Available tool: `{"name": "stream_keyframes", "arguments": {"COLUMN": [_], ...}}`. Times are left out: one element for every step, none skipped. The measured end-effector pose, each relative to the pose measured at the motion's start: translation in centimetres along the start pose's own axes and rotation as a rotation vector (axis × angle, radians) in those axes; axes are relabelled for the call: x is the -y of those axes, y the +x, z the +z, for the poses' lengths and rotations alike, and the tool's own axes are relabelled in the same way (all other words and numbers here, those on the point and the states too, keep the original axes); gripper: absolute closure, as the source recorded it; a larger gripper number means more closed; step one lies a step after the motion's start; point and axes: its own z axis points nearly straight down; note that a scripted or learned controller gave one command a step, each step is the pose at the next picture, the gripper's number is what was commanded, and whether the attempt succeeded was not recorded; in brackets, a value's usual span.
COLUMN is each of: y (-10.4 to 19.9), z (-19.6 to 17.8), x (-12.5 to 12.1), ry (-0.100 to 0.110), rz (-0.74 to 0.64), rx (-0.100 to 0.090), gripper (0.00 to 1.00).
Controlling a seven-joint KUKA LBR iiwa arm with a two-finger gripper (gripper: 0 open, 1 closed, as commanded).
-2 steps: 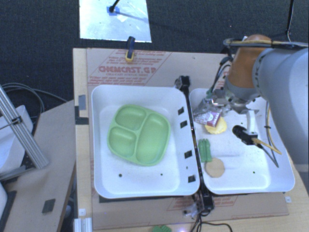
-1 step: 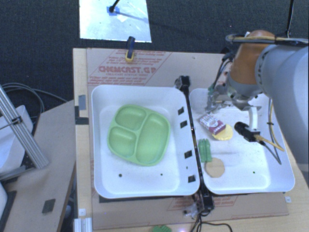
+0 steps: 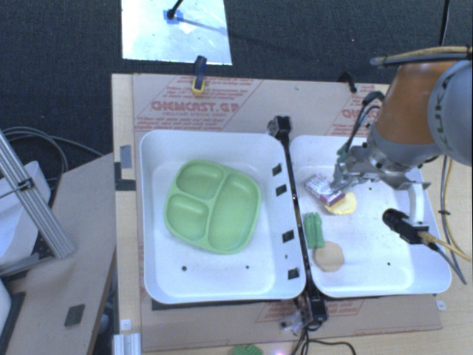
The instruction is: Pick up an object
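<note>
Poised low in the right bin (image 3: 384, 279), gripper (image 3: 338, 191) over a crinkly silver-and-pink packet (image 3: 323, 189) beside a yellow disc (image 3: 341, 204); jaw state impossible to tell. Underneath, board (image 3: 222, 98) printed "CHEMCAST".

The arm (image 3: 432, 109) is cut off by the right edge, so its upper part is out of sight. Its wrist hangs over the right bin (image 3: 369, 276) and hides part of that bin's far wall and floor. The gripper (image 3: 341, 186) is too small and blurred to tell how its fingers stand. At the bin's near left, a small green thing (image 3: 246, 350) is cut by the bottom edge.
</note>
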Motion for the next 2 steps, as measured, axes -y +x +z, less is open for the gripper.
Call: {"name": "stream_keyframes", "arguments": {"y": [-0.1,-1.6], "z": [0.4,6.8], "x": [-0.3,0.0], "ry": [-0.002,0.003], "rz": [-0.001,0.001], "rx": [0.001,0.001], "gripper": [0.00,0.00]}}
